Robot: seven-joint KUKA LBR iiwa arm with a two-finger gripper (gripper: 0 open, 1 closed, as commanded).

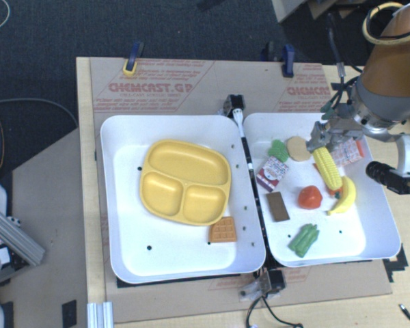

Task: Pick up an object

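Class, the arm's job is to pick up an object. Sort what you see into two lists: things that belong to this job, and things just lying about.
Belongs to the job:
gripper
corn cob
banana
tomato
green cucumber
brown block
right bin

Just lying about:
yellow divided plate
waffle
left bin
clamps

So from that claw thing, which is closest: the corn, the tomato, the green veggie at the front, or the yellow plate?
From the gripper:
1. Corn, just below it, right bin.
2. Tomato, mid right bin.
3. Green vegetable, right bin's front.
4. Yellow plate, left bin.
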